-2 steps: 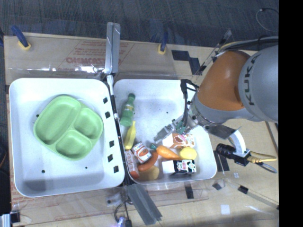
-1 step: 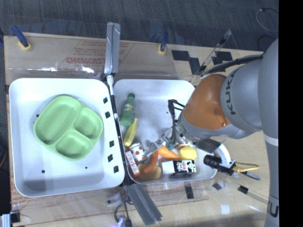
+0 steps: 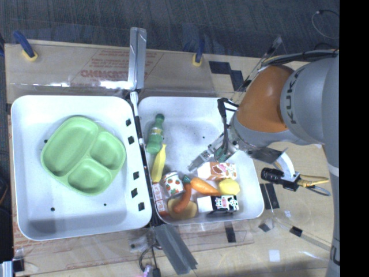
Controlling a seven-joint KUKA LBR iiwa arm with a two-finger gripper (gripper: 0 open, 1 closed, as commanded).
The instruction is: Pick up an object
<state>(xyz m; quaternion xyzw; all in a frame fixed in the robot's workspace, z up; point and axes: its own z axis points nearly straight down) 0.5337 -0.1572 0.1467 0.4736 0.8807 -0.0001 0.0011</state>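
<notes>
we see the gripper (image 3: 203, 158) low in the right bin (image 3: 184, 111), fingers slightly apart and holding nothing. the toy food pile (image 3: 199, 194) sits at its five o'clock; no label is readable.

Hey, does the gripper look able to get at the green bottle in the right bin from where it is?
Probably yes. The gripper hangs over bare bin floor to the right of the green bottle, with nothing between them; only the banana touches the bottle's lower end.
</notes>
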